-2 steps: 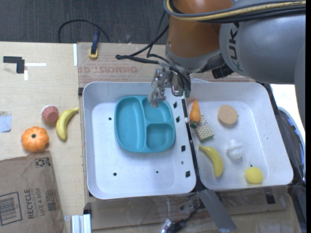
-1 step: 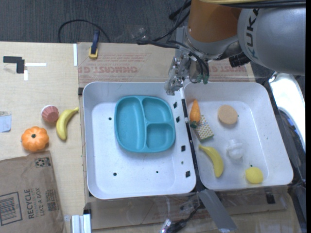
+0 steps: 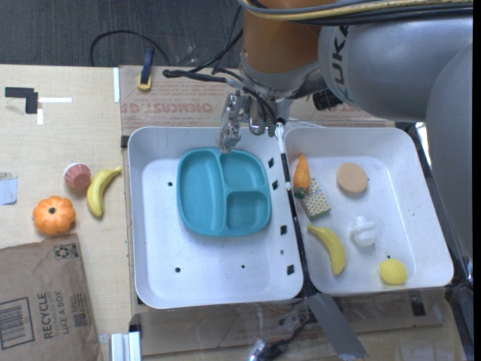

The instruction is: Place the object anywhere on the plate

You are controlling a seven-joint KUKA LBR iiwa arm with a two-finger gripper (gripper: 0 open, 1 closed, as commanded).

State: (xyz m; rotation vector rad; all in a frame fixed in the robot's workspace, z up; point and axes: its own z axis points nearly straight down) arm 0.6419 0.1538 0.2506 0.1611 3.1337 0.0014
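Setting: a bench seen from above at a slant; two shallow white bins side by side, the left bin (image 3: 150, 277) and the right bin (image 3: 428, 209), sharing a middle wall.
Arm: a grey arm (image 3: 398, 59) with an orange band (image 3: 285, 21) reaches in from the right; its wrist hangs over the far edge of the bins, near the shared wall.
Gripper: the gripper (image 3: 229, 138) points down over the far rim of the plate; its thin metal fingers look close together with nothing visible between them; whether they are fully closed I cannot tell.
Plate: a teal divided plate (image 3: 223, 192) lies flat in the left bin, toward the far side; its three compartments hold nothing.
Right bin contents: a carrot (image 3: 301, 173) by the shared wall; a speckled sponge-like block (image 3: 316, 201) just beside it; a round tan disc (image 3: 352, 178); a banana (image 3: 331, 247); a small white object (image 3: 364, 232), its kind unclear; a lemon (image 3: 393, 271) at the near side.
Task's thing: not specified; the candidates all lie in the right bin, apart from the plate.
On the bench, left: a small pumpkin (image 3: 53, 215), a second banana (image 3: 100, 191) and a pink cupcake-like item (image 3: 77, 177), outside both bins.
Judgement: the placing looks not yet done; the gripper sits over the plate without a load, so a pick from the right bin would likely be needed.
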